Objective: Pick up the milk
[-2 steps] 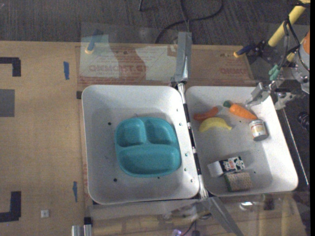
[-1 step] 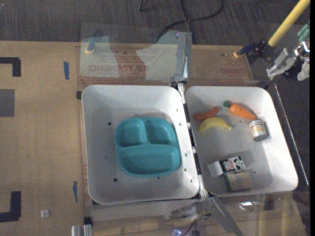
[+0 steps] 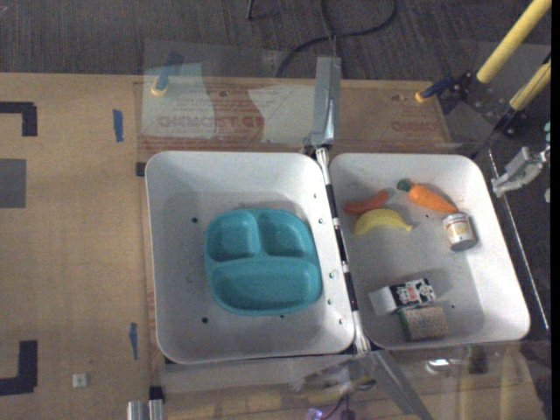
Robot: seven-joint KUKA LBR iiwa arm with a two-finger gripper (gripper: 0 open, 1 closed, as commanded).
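gripper [image 3: 518, 171], open or closed i cannot tell, hangs off the right white bin's [image 3: 506, 269] far edge; the small black-and-white milk carton [image 3: 411, 294] lies crosswise, well apart, near the front.

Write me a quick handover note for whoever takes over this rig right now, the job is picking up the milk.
Gripper: at the right edge, outside the bins, holding nothing.
Milk carton: lying on its side in the right bin, near the front, touching a brown block.
Also in that bin: carrot, banana, small can. Left bin holds a teal divided plate.
Done: nothing yet.
Left: reach in, grasp milk, lift.
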